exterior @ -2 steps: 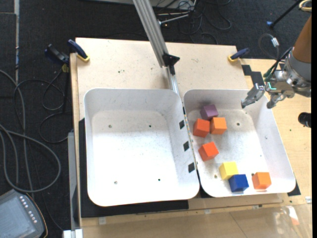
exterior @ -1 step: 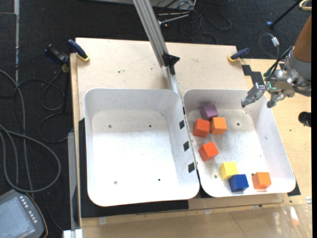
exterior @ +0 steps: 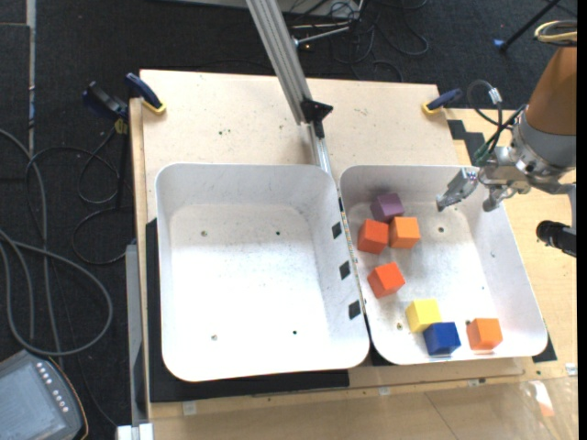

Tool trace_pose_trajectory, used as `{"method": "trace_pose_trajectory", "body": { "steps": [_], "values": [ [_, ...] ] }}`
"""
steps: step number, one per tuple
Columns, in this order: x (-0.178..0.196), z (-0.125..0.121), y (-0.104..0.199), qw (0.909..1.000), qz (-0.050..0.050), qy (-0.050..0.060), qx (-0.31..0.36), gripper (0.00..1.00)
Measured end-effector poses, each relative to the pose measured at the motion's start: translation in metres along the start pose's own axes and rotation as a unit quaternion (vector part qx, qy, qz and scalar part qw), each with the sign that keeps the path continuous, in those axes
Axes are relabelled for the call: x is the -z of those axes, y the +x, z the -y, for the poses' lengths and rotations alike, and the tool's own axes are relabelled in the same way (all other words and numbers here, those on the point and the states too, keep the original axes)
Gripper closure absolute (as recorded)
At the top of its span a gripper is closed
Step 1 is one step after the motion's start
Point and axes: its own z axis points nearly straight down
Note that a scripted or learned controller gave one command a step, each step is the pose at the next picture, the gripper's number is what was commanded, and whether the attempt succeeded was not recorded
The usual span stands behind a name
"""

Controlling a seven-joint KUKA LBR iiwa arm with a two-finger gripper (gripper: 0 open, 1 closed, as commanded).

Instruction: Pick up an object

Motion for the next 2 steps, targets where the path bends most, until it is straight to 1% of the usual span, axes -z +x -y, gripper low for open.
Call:
{"method": "trace_pose_trajectory", "body": {
  "steps": [1,2],
  "values": [
    [-0.045,0.001,-0.005,1.0000,0.000,0.001,-0.001,0.00],
    [-0.108,0.002,-0.008,1.0000,0.000,0.001,0.000,0.00]
  ]
}}
